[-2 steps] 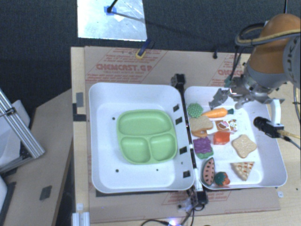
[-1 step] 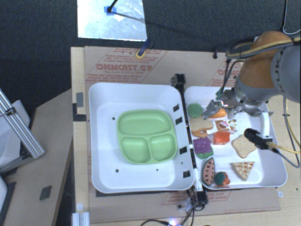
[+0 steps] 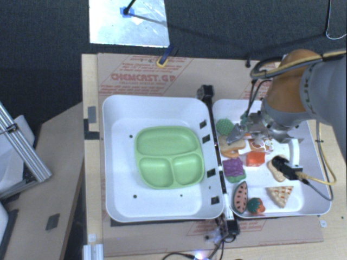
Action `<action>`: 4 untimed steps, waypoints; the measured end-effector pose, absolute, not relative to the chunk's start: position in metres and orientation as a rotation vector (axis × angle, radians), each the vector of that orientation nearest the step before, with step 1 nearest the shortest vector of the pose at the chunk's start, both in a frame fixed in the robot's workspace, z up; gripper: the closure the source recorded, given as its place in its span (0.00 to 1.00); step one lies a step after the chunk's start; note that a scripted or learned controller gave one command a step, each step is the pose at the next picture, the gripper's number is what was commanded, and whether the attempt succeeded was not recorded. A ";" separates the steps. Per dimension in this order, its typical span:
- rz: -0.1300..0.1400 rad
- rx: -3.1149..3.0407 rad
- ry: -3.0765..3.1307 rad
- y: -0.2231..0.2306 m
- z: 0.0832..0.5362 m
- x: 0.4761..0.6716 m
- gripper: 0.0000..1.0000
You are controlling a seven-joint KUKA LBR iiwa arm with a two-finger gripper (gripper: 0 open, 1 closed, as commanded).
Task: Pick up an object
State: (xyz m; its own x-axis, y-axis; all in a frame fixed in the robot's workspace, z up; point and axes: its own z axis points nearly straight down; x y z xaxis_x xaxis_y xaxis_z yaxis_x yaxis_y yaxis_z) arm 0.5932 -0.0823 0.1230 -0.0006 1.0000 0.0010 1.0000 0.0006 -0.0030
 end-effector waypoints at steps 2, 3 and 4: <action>-0.026 -2.243 -2.243 -0.087 0.125 0.603 1.00; -0.005 -2.224 -2.225 -0.096 0.175 0.606 1.00; -0.006 -2.221 -2.230 -0.096 0.228 0.608 1.00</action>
State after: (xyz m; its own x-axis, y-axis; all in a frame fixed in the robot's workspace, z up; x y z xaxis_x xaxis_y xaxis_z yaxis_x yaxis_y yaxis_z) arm 0.6078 -0.0959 0.2279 -0.0041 1.0000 -0.0009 1.0000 0.0041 0.0065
